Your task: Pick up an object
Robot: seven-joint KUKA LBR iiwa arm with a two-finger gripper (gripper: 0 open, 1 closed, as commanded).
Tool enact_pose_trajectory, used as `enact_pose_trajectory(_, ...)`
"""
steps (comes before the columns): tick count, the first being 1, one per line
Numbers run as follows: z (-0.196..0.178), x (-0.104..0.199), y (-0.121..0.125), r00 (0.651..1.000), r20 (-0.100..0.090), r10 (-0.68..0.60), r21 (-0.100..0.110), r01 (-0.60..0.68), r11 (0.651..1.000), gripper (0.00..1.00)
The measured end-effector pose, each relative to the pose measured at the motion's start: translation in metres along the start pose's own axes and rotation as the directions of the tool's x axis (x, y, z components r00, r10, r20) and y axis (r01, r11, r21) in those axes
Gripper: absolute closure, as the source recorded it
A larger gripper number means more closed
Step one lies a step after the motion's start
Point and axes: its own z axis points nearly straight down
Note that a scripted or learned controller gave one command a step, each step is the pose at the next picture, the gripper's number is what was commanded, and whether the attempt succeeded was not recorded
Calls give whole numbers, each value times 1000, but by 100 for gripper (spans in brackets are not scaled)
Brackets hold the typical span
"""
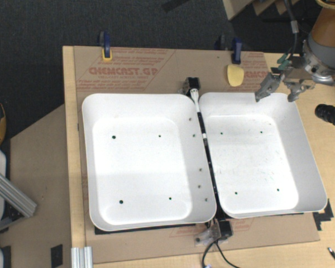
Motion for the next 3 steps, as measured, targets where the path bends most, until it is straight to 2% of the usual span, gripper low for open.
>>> enact_pose_trajectory(1, -88, 57, -41, 1000, -1, -5, -6, 5, 1000, 0)
enact_pose_trajectory(2, -93, 54, -39, 1000, 1, -2, -3, 2, 1000, 100)
enact_pose_trajectory(3, -16, 141, -34, 1000, -4, -9, 10, 9, 1000, 100)
